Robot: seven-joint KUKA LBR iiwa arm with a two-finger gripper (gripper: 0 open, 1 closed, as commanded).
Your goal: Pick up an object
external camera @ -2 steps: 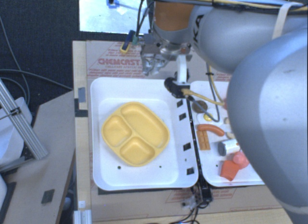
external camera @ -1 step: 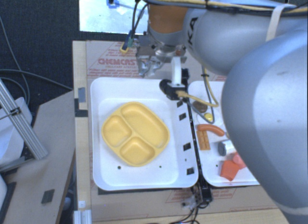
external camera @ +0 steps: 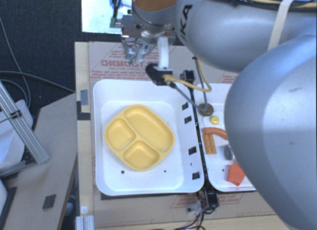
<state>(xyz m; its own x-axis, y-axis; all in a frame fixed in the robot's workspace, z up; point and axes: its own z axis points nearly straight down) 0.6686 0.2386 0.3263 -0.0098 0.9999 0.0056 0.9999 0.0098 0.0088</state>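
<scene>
Within left bin (external camera: pixel 101 125), yellow divided plate (external camera: pixel 139 136), long axis diagonal

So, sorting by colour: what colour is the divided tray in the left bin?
Pale yellow; the divided tray shows clearly in the camera view.

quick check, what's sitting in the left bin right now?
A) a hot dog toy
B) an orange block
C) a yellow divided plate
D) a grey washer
C: a yellow divided plate with three compartments lies in the left bin; the small orange and grey items lie in the right bin.
</scene>
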